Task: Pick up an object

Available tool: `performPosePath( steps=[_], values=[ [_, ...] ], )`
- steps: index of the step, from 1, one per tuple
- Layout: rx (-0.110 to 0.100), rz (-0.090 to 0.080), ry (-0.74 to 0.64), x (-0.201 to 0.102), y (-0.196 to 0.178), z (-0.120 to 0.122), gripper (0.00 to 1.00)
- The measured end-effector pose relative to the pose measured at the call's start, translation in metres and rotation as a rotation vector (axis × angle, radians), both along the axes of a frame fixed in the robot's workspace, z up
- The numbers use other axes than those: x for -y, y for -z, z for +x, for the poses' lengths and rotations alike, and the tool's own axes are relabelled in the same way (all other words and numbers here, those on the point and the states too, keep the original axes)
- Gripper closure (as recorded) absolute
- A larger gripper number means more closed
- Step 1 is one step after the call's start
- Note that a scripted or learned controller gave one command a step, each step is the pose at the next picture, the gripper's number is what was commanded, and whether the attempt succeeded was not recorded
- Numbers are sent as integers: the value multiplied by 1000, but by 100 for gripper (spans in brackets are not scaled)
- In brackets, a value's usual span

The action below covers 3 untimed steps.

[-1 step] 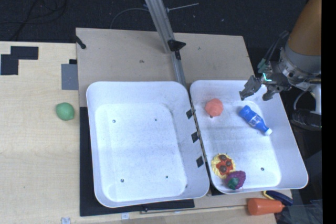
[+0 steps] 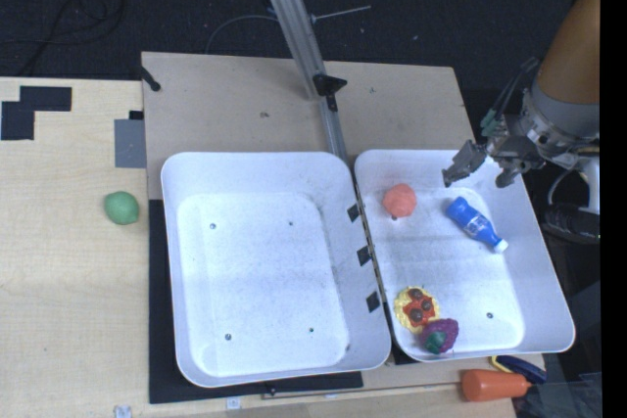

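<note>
The right bin [image 2: 519, 303] holds a pink-orange ball [image 2: 399, 201] near its far left, a blue bottle [image 2: 474, 221] lying slantwise, a yellow and red toy [image 2: 416, 305], and a purple and green piece [image 2: 440, 336] at the near edge. My gripper [image 2: 484, 166] hangs over the bin's far right corner, just above and beyond the blue bottle. Its two dark fingers [image 2: 458, 165] stand apart, open, with nothing between them.
The left bin [image 2: 196, 173] lies beside the right one. A green ball [image 2: 122, 208] rests on the bench to the far left. An orange carrot-like toy [image 2: 493, 384] lies outside the right bin's near edge. A metal rail [image 2: 299, 24] slants up behind the bins.
</note>
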<state>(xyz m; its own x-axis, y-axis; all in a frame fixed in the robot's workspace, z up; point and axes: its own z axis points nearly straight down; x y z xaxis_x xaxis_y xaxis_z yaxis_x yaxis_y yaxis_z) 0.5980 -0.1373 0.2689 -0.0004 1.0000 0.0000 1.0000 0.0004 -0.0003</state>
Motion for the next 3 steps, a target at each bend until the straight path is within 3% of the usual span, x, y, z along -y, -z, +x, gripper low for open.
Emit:
performPosePath(
  steps=[2,3],
  values=[
    [-5,1,0,7,101,-17,0],
    [-5,1,0,15,153,-12,0]
  ],
)
